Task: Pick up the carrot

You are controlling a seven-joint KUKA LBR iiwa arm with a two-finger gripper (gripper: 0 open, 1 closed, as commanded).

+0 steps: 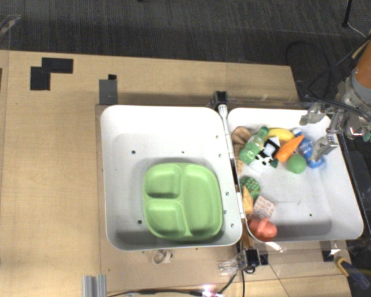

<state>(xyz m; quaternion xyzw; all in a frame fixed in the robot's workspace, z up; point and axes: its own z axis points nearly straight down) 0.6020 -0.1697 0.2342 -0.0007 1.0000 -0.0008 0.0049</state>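
Observation:
The carrot [289,148] is an orange toy lying at a slant in the right bin [334,197], near its back. It rests among other toys, touching a green ball [297,164] and a blue piece [308,148]. My gripper [319,131] hangs over the back right part of that bin, just right of the carrot. Its fingers stand apart, open, with nothing between them. One fingertip [324,148] is close to the blue piece.
Around the carrot lie a yellow banana [278,133], a green bottle [253,145] and a black-and-white toy [269,151]. A red toy [263,228] sits at the bin's front left. The left bin [117,135] holds a green divided plate [183,200].

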